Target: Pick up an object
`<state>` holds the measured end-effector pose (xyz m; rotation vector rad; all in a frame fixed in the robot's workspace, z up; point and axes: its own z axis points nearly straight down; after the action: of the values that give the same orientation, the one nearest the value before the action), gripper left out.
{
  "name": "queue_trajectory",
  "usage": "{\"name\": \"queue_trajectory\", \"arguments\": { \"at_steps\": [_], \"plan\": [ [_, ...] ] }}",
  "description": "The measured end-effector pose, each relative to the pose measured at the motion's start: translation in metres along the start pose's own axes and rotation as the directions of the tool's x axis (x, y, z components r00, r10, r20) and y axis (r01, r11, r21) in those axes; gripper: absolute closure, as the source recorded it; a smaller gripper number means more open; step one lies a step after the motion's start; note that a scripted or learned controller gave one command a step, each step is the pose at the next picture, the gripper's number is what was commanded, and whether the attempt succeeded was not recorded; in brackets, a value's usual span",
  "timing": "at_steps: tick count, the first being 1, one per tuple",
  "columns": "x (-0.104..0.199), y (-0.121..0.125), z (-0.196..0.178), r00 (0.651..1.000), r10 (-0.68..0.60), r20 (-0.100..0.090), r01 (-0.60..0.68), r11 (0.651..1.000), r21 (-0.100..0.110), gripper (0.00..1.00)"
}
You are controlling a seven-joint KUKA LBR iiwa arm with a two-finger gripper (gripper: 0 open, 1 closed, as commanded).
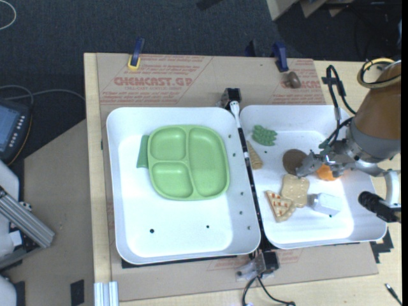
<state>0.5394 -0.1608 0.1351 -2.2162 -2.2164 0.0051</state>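
Right at the gripper [317,165], low in the right bin [299,116], an orange piece [327,173] lies touching or just beside the metal fingers; whether those fingers are spread or closed cannot be told from this angle, and nothing can be seen clamped between them. Just to the tool's left sits a round brown object [293,160], close against the fingertips. Directly in front of the gripper, toward the bin's near edge, a tan cracker-like piece [294,189] lies flat, and beside it, under the arm's wrist, rests a small white and grey object [324,203]. Slightly farther from the tool, a waffle-patterned wedge [278,206] overlaps the cracker's lower left corner. Up and to the left of the gripper, a green leafy toy [264,135] lies near the bin's back left corner, and a small tan roll [255,157] lies against the left wall below it. Behind the tool, the grey arm [376,136] rises out to the right. Well away to the left, across the wall between the bins, a green divided plate [189,162] sits in the left bin [127,190].
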Motion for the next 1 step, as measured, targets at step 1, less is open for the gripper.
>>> {"name": "queue_trajectory", "arguments": {
  "at_steps": [1],
  "plan": [
    [0.0006, 0.001, 0.051, 1.0, 0.001, 0.0, -0.001, 1.0, -0.006, 0.0]
  ]
}}
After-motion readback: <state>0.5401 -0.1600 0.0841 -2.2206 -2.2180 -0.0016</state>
